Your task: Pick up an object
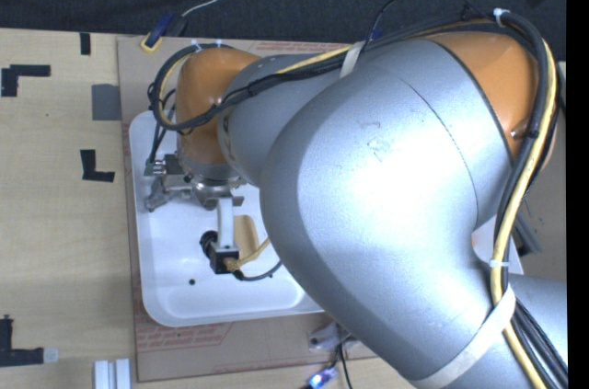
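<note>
Because the grey arm (386,194) with its orange band (207,88) covers the view from 12 o'clock round to 6 o'clock, we see a white bin (152,291) at about 8 o'clock from the centre, with its 3 o'clock side hidden under the arm. The gripper (158,187) is over the upper part of this bin, close to the rim on the 9 o'clock side. We see its metal parts from above, partly covered by the wrist, so we cannot tell if the claw is released or clenched.

On the bin floor, at about 4 o'clock from the gripper, there is a tan piece (246,235). The arm hides its 3 o'clock edge, and we cannot tell if it is a loose object. A small dark spot (191,281) lies on the white floor at about 5 o'clock from the gripper, well apart from it, and it is too small to name.

The bin stands on a brown board (184,341). The board lies on the pale bench (55,268), which carries black marks (92,165) at 9 o'clock of the bin.
</note>
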Available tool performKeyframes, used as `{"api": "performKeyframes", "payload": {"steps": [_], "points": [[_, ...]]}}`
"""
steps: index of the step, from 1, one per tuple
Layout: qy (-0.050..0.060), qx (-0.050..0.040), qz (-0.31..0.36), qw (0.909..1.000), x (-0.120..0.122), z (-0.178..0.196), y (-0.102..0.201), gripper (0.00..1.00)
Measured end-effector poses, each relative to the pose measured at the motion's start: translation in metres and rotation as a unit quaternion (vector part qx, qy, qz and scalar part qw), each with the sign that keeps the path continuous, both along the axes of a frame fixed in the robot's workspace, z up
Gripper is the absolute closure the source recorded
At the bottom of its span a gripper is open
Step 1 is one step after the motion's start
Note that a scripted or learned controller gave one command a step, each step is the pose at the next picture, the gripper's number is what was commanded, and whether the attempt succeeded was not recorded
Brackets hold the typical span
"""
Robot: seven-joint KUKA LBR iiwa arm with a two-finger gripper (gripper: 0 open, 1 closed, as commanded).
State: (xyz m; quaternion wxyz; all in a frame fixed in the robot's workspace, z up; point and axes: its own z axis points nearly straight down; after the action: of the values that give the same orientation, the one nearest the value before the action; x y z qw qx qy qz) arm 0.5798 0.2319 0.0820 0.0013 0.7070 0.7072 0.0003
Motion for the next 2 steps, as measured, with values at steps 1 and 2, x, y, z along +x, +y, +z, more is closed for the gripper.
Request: {"api": "performKeyframes", "payload": {"steps": [1,2], "points": [[0.007,-0.0002,0.001,1.0000,-0.102,0.012,0.002,0.00],[-0.003,0.0020,0.000,1.0000,-0.073,0.143,-0.027,0.00]]}}
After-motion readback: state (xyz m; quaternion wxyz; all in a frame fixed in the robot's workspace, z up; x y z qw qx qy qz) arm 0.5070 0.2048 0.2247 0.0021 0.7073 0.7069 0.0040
